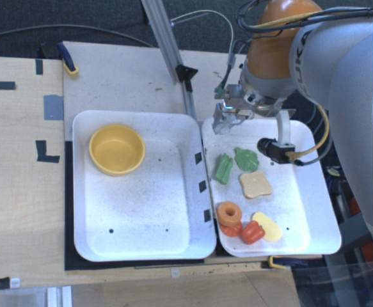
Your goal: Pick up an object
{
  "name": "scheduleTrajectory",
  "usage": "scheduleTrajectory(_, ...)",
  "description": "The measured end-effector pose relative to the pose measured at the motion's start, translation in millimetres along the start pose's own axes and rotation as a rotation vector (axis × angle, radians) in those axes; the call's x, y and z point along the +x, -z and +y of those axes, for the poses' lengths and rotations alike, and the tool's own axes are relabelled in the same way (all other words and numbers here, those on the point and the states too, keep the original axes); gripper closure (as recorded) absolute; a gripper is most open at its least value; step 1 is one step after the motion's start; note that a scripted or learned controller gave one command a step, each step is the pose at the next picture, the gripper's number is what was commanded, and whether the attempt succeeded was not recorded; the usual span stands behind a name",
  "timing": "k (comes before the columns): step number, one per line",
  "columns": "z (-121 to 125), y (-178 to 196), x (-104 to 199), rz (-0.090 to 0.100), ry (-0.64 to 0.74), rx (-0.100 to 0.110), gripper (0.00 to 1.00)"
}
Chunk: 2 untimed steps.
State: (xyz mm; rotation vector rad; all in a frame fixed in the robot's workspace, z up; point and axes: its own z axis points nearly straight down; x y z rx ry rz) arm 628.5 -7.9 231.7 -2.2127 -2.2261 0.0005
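Note:
The right bin (314,229) holds several toy foods: a green pepper piece (223,169), a green leafy piece (247,159), a tan bread slice (256,185), an orange doughnut (229,213), a red pepper (252,233) and a yellow piece (270,228). My gripper (227,119) hangs over the bin's far left corner, above and behind the green pieces. Nothing shows between its fingers.
A yellow bowl (116,148) sits in the far left part of the left bin (141,235). A slanted metal pole (167,40) rises behind the bins. The grey arm and its orange band (282,24) cover the far right.

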Motion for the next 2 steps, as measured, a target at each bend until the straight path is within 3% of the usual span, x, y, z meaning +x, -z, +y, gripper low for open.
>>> scheduleTrajectory(2, -45, -16, 84, -0.001, -0.001, 0.002, 1.0)
